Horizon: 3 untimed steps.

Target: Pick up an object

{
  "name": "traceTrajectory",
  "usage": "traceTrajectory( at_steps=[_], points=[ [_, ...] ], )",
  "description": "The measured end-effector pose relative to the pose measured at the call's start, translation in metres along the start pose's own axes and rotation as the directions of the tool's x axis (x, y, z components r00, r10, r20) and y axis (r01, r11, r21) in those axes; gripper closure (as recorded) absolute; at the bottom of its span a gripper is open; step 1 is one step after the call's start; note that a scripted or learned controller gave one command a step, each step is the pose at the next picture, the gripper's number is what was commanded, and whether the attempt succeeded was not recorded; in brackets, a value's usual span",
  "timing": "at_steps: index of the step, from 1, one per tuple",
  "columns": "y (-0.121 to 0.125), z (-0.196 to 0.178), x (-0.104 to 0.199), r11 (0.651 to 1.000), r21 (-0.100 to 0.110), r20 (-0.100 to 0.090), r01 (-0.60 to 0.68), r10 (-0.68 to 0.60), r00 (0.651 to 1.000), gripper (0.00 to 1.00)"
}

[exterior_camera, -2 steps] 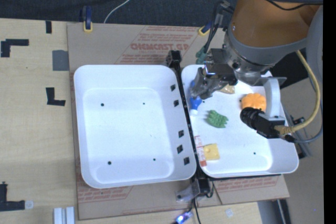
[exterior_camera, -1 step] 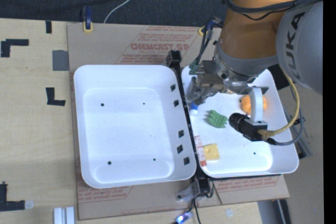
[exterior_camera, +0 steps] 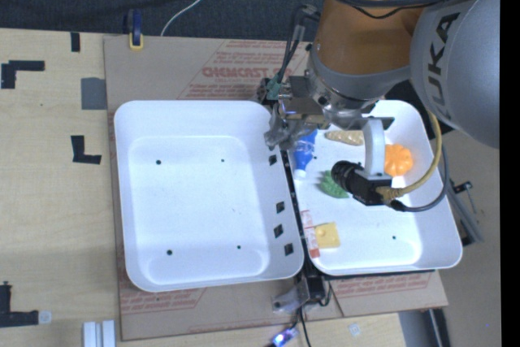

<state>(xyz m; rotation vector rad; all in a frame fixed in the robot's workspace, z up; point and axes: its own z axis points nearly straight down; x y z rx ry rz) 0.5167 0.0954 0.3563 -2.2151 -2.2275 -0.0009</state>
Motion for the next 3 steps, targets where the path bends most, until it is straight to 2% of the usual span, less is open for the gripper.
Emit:
traceTrajectory(
  at_steps=[1,2,3],
  points=[
    [0.013,-0.038,-0.036,1.0,-0.002,0.001,-0.006,0.006,1.0,1.0],
    [-0.032,0.034,-0.034,1.0,0.011,0.002,-0.005,0.005,1.0,1.0],
    [0.04,0.046,-0.035,1.0,0.0,0.003,-0.005,0.005,1.0,1.0]
  ],
)
